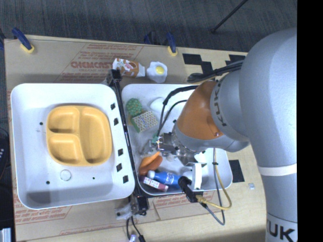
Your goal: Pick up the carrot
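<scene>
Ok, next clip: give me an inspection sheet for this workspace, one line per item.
Surface: cardboard-covered bench with two white bins; left bin, right bin.
Job's things: carrot lies in the right bin near its left wall, not lifted.
Clutter: yellow tray in the left bin; green item, patterned block, blue tube and red tube in the right bin; a packet and a yellow-white toy on the bench behind the bins.
Grippers: gripper low over the right bin, just above the carrot; grip cannot be judged.
Cables: black cables along the wrist; yellow cable at the front.
Surroundings: dark floor; blue clamps on the bench edge.
</scene>
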Robot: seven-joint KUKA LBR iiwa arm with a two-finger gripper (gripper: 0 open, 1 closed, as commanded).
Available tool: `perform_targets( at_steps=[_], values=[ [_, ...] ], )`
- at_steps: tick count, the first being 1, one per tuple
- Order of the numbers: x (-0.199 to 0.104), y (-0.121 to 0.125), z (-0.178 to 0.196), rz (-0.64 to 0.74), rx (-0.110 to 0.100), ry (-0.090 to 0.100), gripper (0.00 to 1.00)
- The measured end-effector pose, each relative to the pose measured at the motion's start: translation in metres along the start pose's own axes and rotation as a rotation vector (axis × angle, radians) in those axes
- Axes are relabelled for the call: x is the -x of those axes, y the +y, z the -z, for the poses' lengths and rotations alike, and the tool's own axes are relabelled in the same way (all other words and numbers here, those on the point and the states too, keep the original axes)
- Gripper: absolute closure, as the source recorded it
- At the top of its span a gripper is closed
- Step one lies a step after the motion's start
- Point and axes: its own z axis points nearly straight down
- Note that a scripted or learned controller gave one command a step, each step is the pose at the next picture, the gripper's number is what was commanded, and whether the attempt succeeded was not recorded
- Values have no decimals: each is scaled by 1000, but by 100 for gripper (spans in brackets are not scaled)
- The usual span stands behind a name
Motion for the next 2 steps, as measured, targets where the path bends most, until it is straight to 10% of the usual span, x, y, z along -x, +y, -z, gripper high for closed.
perform_targets(
  at_steps=[1, 2],
  values=[
    [0, 0, 10, 4, -3, 0, 100],
    [-31, -29, 100, -280, 2, 0, 100]
  ],
)
